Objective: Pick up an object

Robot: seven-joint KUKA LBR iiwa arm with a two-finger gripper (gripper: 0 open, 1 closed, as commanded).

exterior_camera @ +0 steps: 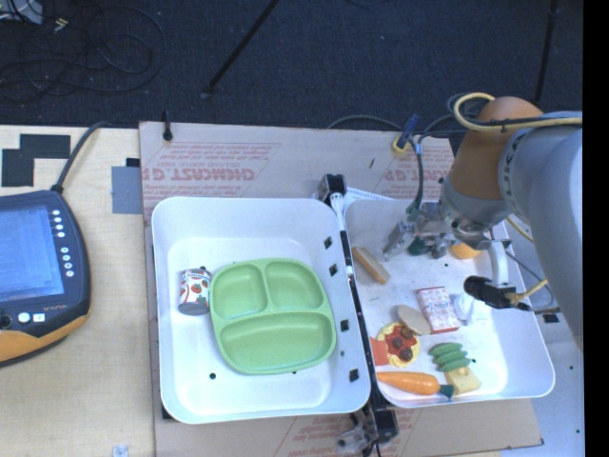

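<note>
- Cardboard sheeting covers my worktop [238, 165], and two shallow white plastic bins sit on it side by side, the left bin [171, 350] and the right bin [533, 374], their inner rims touching.
- My hand [411, 241] hangs low over the far part of the right bin; I cannot tell from this angle how far apart its fingers stand, and I see nothing between them.
- Nearest it lies one tan bread-roll-shaped toy [370, 265], just to the hand's left on the bin floor.
- Further toward the near rim, I count one red-and-white printed small box [437, 308], one round pizza-like toy [399, 342], one green pea-pod toy [449, 355], one orange carrot toy [412, 383] and one yellow cheese-like block [463, 380].
- One green three-compartment plastic tray [273, 314] lies in the left bin, with one small red-and-white can [193, 290] just beside its left edge.
- One black-and-orange handheld control pendant [38, 269] rests at the worktop's left.
</note>
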